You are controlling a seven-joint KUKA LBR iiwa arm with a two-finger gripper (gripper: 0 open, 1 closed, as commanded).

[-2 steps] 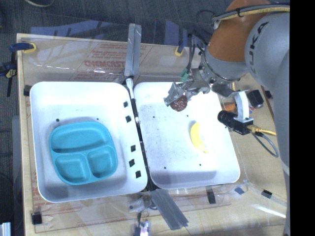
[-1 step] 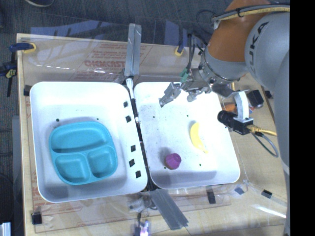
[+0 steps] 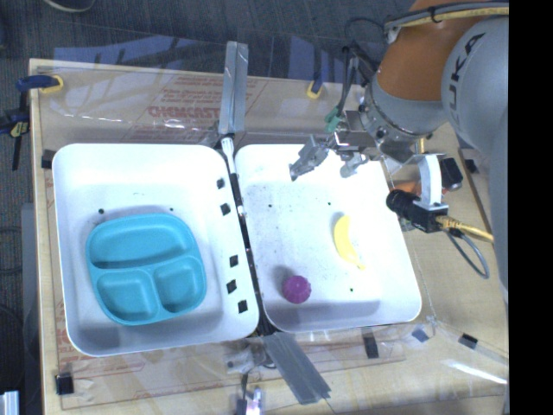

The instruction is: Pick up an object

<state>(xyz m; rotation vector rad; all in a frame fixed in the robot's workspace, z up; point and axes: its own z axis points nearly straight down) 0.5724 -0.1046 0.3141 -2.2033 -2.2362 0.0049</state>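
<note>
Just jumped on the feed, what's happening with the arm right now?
The arm's hand hangs over the far edge of the right bin, fingers spread apart and holding nothing. Two things lie in that bin: a banana toward the right side and a purple ball near the front. Neither is touched. The left bin holds a blue divided tray. Nothing has been picked up yet.
</note>
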